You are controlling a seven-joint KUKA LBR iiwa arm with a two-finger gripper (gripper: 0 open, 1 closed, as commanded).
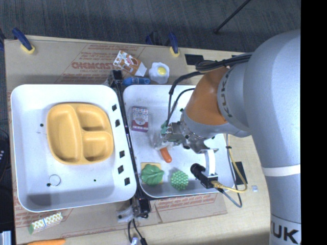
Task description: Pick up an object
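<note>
The two-finger gripper [164, 146] hung low over the middle of the right-hand shallow white plastic bin [153, 93], under the grey arm with its orange band [207, 103], which came in from the right and covered much of that bin's right half. A small orange carrot-shaped piece [166, 155] lay directly at the gripper's tip, touching it or just below it; whether it sat between the fingers could not be told, and the wrist hid whether the gripper was parted or closed. Just up and to the left of the gripper lay a small flat red-and-white printed packet [139, 118]. Below it, toward the near rim, sat a leafy green plastic vegetable [152, 174] and, just right of that, a round green knobbly ball [179, 179], the two close together. Further left, well apart from the gripper, the second white bin [25, 137] held a yellow plastic tray with three compartments [80, 132]. Beyond the far rim of the right bin, on the brown cardboard-covered bench [82, 60], rested a yellow-and-white egg-like toy [159, 72] and a small patterned carton [124, 61].
</note>
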